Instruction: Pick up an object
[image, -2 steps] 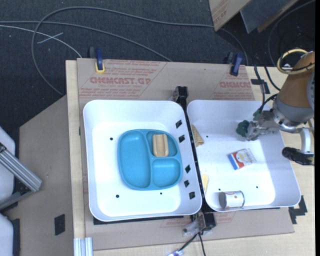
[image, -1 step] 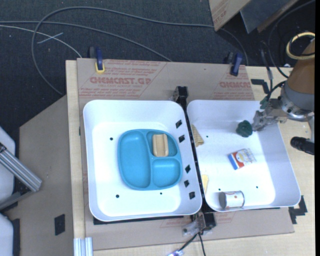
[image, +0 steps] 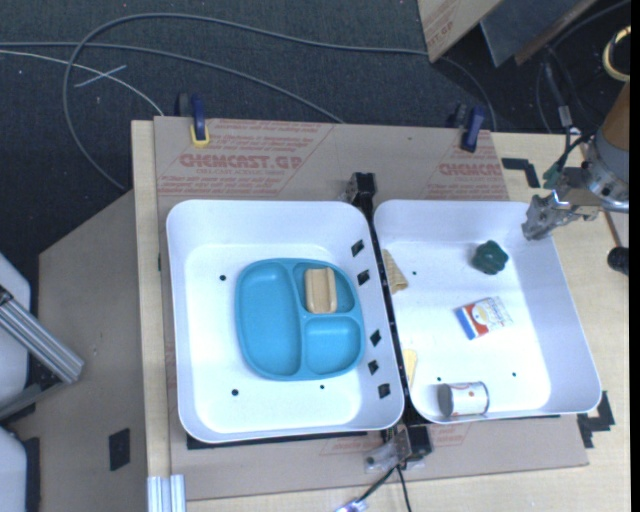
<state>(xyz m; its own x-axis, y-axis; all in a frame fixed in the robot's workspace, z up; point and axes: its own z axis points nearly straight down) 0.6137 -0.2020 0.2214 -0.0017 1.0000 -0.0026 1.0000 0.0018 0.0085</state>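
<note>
In the right bin (image: 545, 330) lie a dark green round object (image: 490, 257), a small white, red and blue box (image: 484, 317) and a silver can on its side (image: 462, 398). A tan wedge (image: 393, 272) and a yellow piece (image: 408, 362) rest against that bin's left wall. In the left bin (image: 200, 330) a blue divided plate (image: 285, 335) carries a tan block (image: 320, 290) in its upper right compartment. My gripper (image: 541, 216) hangs over the right bin's far right corner, a short way right of and above the green object. Nothing shows in its grasp.
The arm (image: 600, 170) comes in from the right edge. Clamps (image: 200, 125) (image: 471, 128) hold the cardboard sheet at the back. Black clips (image: 372, 300) run along the divider between the bins. Cables trail across the dark floor behind the bench.
</note>
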